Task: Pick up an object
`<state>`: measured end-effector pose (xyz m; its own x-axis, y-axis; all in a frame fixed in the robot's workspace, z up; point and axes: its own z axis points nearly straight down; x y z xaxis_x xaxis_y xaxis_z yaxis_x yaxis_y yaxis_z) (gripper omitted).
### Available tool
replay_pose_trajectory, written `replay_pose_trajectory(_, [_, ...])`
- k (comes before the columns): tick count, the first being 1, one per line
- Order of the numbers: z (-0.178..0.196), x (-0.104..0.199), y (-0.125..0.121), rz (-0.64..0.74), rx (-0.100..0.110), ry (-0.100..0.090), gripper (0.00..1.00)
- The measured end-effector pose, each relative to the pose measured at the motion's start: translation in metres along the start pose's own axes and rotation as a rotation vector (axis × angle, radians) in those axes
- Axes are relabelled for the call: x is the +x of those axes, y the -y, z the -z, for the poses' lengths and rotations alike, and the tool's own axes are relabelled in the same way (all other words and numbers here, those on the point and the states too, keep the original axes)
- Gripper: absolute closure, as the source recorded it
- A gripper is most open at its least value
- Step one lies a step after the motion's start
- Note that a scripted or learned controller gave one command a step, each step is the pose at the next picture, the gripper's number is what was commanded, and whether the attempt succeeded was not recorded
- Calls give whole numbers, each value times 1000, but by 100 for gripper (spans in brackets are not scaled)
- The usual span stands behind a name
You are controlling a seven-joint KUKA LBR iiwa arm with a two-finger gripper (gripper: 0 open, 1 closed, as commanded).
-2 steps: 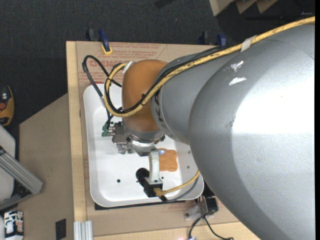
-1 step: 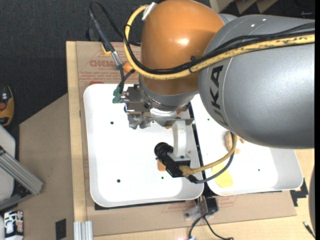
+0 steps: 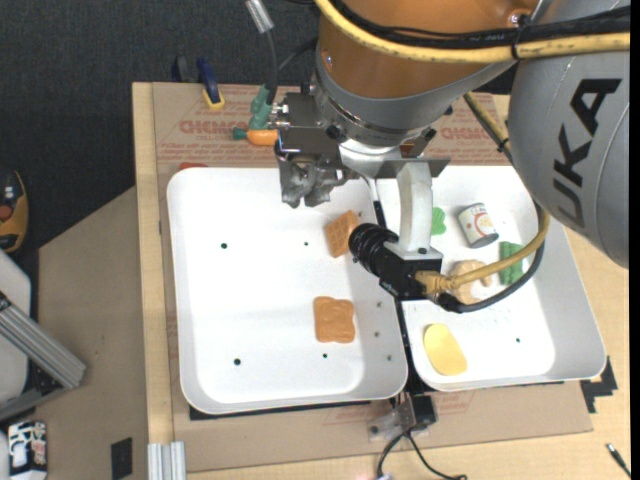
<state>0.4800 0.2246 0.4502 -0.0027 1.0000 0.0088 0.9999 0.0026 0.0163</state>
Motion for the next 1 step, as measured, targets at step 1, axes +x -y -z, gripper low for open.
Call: replay_pose_trajectory(1, [-212,-65,7,-9,34,17,100])
